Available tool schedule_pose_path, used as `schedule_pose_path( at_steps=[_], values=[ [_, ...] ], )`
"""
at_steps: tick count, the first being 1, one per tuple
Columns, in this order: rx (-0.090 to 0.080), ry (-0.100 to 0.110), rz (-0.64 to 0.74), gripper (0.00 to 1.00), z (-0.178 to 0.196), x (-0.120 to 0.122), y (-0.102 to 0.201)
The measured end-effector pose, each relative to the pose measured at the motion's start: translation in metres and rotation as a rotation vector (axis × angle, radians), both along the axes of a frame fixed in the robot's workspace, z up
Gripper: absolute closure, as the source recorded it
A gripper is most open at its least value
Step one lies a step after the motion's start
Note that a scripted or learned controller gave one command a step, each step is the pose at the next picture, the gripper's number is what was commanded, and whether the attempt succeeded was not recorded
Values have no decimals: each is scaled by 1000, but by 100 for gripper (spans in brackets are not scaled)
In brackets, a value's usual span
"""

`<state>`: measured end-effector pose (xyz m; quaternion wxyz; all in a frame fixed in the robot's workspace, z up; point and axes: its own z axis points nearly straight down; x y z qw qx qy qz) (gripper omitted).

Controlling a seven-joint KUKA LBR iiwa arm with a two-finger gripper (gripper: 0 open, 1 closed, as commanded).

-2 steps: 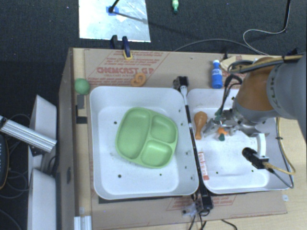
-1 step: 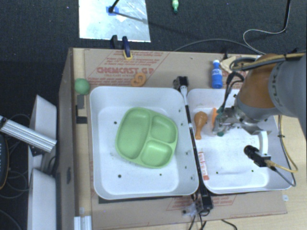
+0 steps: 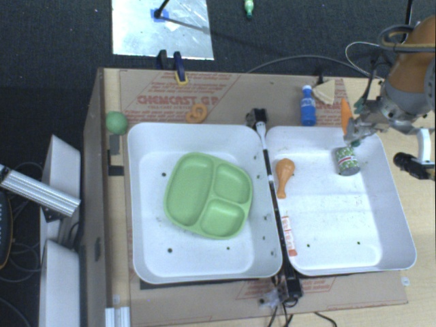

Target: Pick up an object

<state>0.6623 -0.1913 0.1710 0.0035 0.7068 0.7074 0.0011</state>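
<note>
Claw (image 3: 354, 140): at the far right corner of the right bin (image 3: 381, 251), tip just above a small green-patterned can (image 3: 347, 161); grip state cannot be told. Can: lying tilted on the bin floor, near the far wall. Orange drumstick toy (image 3: 283, 174): same bin, left side. Left bin (image 3: 146, 251): holds a green divided plate (image 3: 208, 195). Surface (image 3: 225, 90): blue bottle (image 3: 308, 106) behind the right bin.

On the bench sit two shallow white plastic bins (image 3: 146, 203), one light-green divided plastic tray (image 3: 208, 195), one orange toy drumstick (image 3: 283, 175), one small green-and-white patterned can (image 3: 347, 161), one blue bottle with a white cap (image 3: 308, 105), one green ball (image 3: 116, 122) and one orange pretzel-shaped ring (image 3: 197, 112).
</note>
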Motion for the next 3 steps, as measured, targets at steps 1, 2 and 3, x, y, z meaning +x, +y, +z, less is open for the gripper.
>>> schedule_pose_path(
  at_steps=[1, 2, 3],
  values=[
    [2, 3, 2, 0, -1, 0, 1],
    [-1, -2, 3, 0, -84, 8, 16],
    [-5, -8, 6, 100, -71, 10, 15]
  ],
)
